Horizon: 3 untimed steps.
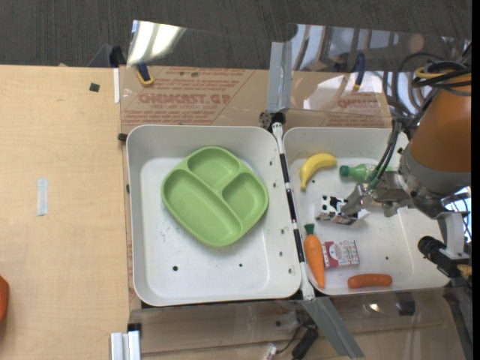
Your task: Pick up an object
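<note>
In the right bin [390, 257] lie a yellow banana [316, 166], a green bottle [355, 172], a black-and-white patterned item [328, 204], a carrot [313, 255], a small red-and-white carton [340, 254] and an orange sausage-shaped piece [370, 280]. My gripper [354, 205] is low in this bin, right beside the black-and-white item and touching or nearly touching its right side. The grey arm with its orange band [442, 137] comes in from the right and hides part of the bin.
The left bin [150, 268] holds a green divided plate [215, 195]. A ridge [289, 201] separates the two bins. Cables and arm hardware [446, 242] crowd the right bin's right side. Wooden bench surface [60, 201] lies to the left.
</note>
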Tool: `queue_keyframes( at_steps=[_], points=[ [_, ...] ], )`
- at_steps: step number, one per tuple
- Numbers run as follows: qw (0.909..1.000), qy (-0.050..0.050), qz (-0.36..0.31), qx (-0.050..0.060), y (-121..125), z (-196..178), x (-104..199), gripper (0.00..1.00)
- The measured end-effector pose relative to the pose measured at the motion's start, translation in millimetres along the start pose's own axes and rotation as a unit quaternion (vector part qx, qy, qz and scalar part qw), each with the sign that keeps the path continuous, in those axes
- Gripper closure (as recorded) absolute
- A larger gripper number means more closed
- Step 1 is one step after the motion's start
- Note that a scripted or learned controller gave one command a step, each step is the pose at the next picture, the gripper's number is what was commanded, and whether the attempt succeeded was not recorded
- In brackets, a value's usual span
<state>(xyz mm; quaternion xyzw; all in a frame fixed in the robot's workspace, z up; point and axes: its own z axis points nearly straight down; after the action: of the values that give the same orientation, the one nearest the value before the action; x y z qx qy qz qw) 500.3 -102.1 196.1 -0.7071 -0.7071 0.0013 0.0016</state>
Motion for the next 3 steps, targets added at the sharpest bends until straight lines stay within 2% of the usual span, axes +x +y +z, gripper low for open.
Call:
queue_keyframes(
  at_steps=[1,2,3],
  points=[
    [0.9996,0.000,-0.027,-0.001,73,90,-3,0.00],
    [0.9996,-0.001,-0.030,-0.001,116,105,-15,0.00],
    [0.9992,0.000,-0.040,0.000,36,106,-5,0.00]
  ],
)
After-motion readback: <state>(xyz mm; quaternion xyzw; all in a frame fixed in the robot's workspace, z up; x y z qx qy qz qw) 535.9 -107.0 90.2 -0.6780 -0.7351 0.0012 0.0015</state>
